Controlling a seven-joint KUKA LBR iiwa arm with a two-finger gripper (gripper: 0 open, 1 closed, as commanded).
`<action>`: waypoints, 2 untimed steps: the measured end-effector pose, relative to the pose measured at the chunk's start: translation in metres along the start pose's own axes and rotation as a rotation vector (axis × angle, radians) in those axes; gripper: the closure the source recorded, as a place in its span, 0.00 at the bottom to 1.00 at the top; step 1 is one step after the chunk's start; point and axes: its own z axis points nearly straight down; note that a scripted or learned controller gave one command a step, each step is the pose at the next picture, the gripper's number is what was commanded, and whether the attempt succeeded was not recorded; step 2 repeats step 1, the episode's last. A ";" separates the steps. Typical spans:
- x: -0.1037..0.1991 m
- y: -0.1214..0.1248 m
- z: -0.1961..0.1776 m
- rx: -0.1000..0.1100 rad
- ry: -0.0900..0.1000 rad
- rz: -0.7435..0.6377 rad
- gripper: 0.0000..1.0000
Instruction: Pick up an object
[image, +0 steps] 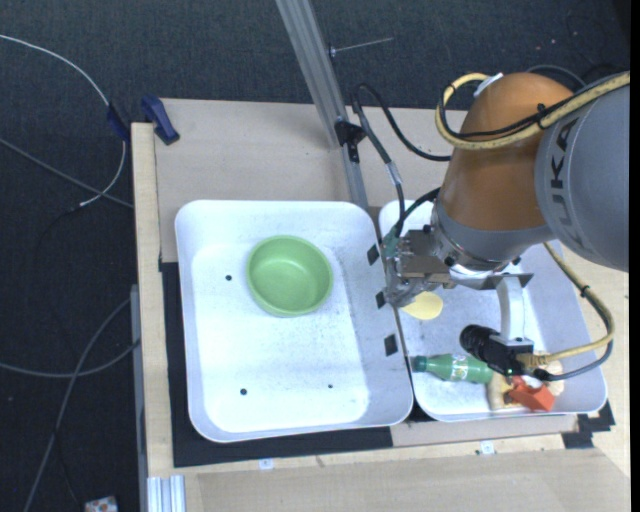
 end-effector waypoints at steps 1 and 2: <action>0.043 0.003 0.022 0.006 -0.002 0.002 1.00; 0.043 0.003 0.022 0.006 -0.002 0.002 1.00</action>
